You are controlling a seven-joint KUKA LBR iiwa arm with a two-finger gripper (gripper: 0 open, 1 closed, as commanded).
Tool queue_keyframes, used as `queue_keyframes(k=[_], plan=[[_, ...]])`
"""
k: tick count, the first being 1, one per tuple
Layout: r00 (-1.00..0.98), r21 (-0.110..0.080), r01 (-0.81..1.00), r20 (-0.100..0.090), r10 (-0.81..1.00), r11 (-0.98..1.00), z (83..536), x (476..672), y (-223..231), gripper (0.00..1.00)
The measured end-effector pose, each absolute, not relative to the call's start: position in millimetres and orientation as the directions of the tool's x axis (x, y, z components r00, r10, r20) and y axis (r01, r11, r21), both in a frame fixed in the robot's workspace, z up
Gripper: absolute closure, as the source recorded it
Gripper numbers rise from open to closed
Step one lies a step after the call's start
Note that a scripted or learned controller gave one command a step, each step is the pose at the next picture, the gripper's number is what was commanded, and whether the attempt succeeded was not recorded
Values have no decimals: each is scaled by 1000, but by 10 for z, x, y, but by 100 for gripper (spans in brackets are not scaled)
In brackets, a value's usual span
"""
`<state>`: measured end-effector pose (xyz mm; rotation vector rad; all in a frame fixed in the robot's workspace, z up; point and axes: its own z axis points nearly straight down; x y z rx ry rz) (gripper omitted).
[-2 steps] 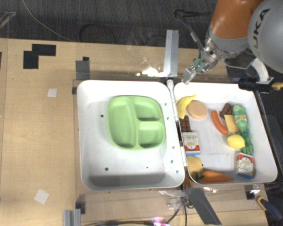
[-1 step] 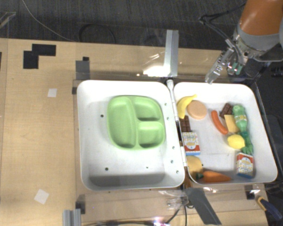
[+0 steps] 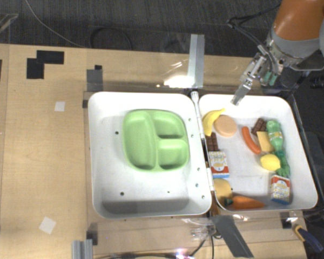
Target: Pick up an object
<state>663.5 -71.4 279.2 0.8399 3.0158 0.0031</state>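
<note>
The right bin (image 3: 297,117) holds several toy foods: a banana (image 3: 208,120), a tan round bun (image 3: 225,125), an orange sausage (image 3: 250,139), a chocolate bar (image 3: 258,125), a green bottle (image 3: 275,135), a lemon (image 3: 270,162), two small cartons (image 3: 220,164) (image 3: 279,189), a carrot (image 3: 246,202) and a yellow fruit (image 3: 222,187). My gripper (image 3: 239,98) hangs over the bin's back rim, slanting down to the left. Its tip is just above and right of the bun and banana, and it carries nothing.
The left bin (image 3: 105,144) holds a green divided plate (image 3: 154,139). A metal post (image 3: 196,58) stands behind the seam between the bins. Wooden bench top spreads to the left, and cables run behind the bins.
</note>
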Motion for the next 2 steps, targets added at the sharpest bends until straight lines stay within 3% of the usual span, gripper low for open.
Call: queue_keyframes(k=[1,2], plan=[[-783,-3,621,4,621,783,1333,5970,-1084,0],[-764,7,645,-13,645,764,895,5794,-1213,0]])
